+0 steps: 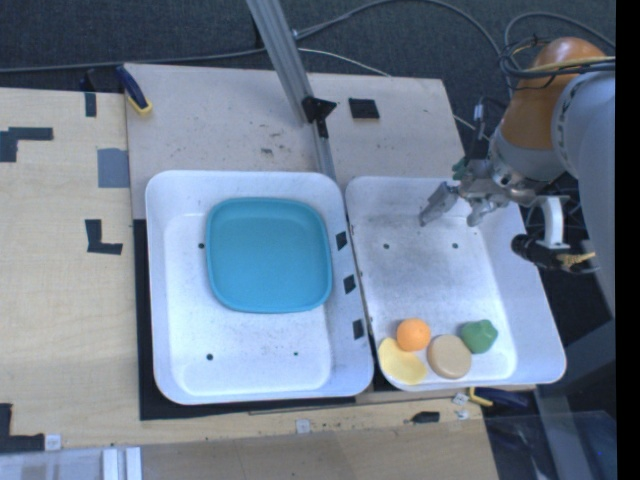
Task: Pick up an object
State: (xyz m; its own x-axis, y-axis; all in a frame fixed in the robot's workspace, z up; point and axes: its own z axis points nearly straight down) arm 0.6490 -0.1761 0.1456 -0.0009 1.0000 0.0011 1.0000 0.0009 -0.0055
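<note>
Four small things cluster in the near corner of the right bin [520,298]: an orange ball [412,334], a flat yellow piece [399,364] touching it from below, a round tan piece [449,357] just beside both, and a green lumpy piece [479,335] touching the tan one on its far right side. All four rest on the bin's floor against the near wall.

The gripper [453,211] hangs over the far end of the same bin, well apart from that cluster. Its two fingers are spread, one pointing left and down, the other shorter toward the near side, with nothing between them.

The arm comes in from the right, its orange band [545,88] above the wrist and the grey link beyond, the wrist tilted toward the bin's far-left part.

The left bin [170,298] holds a blue square plate [268,253], lying flat. Both bins sit on the tabletop [200,128].
</note>
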